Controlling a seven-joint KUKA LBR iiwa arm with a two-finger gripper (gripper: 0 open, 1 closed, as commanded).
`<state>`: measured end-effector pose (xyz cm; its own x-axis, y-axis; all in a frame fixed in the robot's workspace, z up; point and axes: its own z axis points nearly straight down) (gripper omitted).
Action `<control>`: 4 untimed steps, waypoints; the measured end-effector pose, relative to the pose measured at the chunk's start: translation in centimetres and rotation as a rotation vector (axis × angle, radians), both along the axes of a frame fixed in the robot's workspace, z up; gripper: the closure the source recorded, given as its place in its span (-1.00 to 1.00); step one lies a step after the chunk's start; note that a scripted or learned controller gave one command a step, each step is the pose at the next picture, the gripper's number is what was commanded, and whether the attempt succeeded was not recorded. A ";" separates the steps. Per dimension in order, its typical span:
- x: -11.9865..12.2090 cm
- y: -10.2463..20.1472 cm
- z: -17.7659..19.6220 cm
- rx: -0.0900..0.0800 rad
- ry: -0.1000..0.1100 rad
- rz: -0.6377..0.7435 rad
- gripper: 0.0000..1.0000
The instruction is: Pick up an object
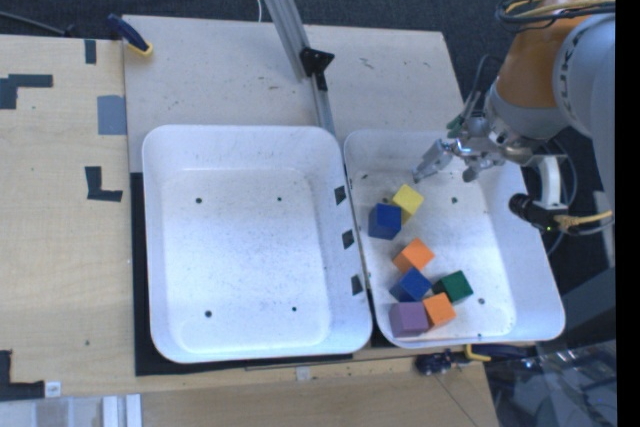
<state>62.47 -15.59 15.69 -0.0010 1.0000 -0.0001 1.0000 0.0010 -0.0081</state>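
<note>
You see the arm (560,65) reaching in from the right, its jaws (452,160) hanging over the far part of the right bin (500,245). You cannot tell from here how wide they stand, and nothing shows between them. Just below and left of them lies a yellow cube (407,200), touching a blue cube (385,220) on its near left. Nearer you, an orange cube (414,255) sits above a second blue cube (410,285). A green cube (456,287) lies right of that one, a second orange cube (439,309) just nearer, and a purple cube (408,319) at the near edge beside it. The left bin (245,245) sits alongside, touching the right one. Both rest on the worktop (60,215), where a grey rail (280,0) slants in from the far side.
</note>
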 end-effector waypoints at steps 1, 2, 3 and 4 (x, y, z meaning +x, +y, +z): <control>0.2 1.0 -4.1 0.001 -0.015 0.000 -1.00; 0.4 1.0 -2.9 0.001 -0.020 0.002 1.00; 1.4 0.7 2.8 -0.001 -0.013 0.001 1.00; 1.5 0.7 8.2 -0.001 -0.014 0.001 1.00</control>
<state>64.00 -14.84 23.88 -0.0017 1.0000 -0.0014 1.0000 0.0017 0.0055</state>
